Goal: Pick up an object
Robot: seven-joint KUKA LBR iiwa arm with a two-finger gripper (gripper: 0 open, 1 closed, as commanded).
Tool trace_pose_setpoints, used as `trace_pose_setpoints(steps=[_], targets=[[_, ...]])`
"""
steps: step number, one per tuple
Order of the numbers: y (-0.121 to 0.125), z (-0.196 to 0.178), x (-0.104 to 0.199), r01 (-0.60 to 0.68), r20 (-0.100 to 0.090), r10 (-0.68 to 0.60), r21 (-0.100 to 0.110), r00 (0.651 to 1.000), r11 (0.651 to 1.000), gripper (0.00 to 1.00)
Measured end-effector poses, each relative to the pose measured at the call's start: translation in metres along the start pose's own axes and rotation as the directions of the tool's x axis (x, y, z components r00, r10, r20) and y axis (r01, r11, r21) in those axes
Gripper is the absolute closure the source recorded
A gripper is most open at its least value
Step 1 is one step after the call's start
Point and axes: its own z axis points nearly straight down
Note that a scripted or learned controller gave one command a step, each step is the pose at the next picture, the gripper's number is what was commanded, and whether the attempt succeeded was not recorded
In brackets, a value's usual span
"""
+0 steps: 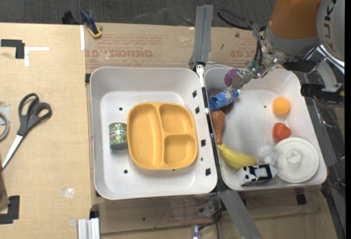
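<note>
The tabletop [44, 166] is pale wood on the left with brown cardboard under the two white bins, and dark grey floor behind it. The arm [304, 5], grey with a fat orange section, comes in from the top right and angles down over the right bin [249, 106].

The left bin [104, 177] has a big yellow divided plate [162, 135] sitting pretty much in the middle, with a small green can [118, 136] just beside its left edge, lying on its side.

The right bin is the busy one. The gripper [247, 75] is down at the bin's upper left area, right between a purple thing [232, 75] and a blue bottle [222, 99]. The bottle's long axis runs diagonally, upper end pointing up-right toward the gripper. Honestly can't tell whether the gripper is clamped on anything, too small and cluttered there.

Below the bottle an orange-brown carrot-ish thing [219, 124] lies along the bin's left wall, then a banana [236, 157] pointing down-right. A white lidded bowl [296, 159] sits in the lower right corner, a red piece [281, 131] just above it, an orange ball [281, 105] above that. A black and white object [256, 174] sits near the banana's end.

Scissors [27, 117] lie on the bare wood, far left.
</note>
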Motion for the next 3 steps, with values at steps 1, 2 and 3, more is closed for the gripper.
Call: trace_pose_setpoints(steps=[1, 2, 3], targets=[[-0.005, -0.094, -0.086, -0.093, 0.002, 0.093, 0.0, 0.996, 0.996, 1.0], [-0.024, 0.025, -0.098, -0.062, 0.0, 0.062, 0.002, 0.998, 0.998, 1.0], [-0.031, 0.161, -0.085, -0.206, 0.001, 0.206, 0.0, 0.978, 0.978, 1.0]])
